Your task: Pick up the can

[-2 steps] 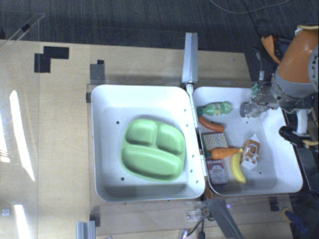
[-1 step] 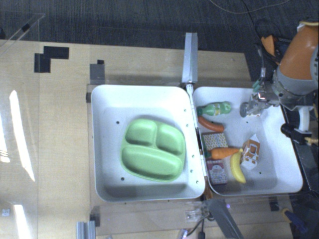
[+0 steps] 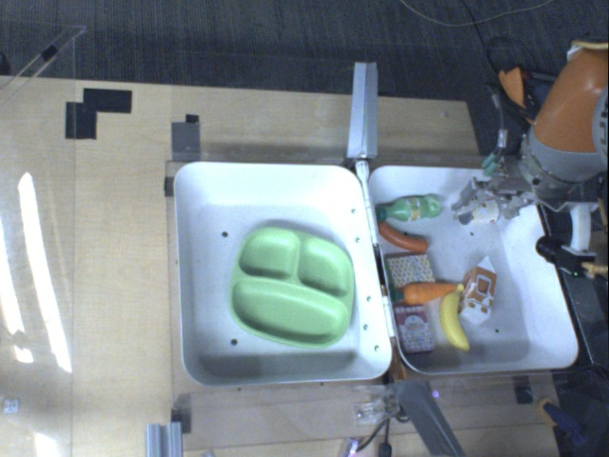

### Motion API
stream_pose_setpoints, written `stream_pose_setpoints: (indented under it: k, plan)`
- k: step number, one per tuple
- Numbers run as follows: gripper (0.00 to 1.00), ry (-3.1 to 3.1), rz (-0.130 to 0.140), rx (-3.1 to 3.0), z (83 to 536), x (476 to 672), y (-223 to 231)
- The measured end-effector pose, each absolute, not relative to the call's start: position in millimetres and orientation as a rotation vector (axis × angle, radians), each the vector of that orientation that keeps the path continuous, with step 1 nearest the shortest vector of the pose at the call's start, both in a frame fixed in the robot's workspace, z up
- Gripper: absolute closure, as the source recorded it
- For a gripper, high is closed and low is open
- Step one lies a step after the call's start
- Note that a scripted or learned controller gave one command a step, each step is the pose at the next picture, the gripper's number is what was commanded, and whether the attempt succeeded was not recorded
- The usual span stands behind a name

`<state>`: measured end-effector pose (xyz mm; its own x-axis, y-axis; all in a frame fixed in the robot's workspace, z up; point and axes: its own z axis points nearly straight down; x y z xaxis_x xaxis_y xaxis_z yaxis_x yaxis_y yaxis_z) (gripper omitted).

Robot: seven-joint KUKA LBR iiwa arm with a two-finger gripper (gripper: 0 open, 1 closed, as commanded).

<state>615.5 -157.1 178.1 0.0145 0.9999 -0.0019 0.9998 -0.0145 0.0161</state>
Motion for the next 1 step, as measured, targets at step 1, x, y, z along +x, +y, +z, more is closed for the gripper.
stream_pose_setpoints:
  k: [1]
  plan:
    - [0.00, 2.267, 0.006, 2.165, 100.0, 649.6, -193.3]
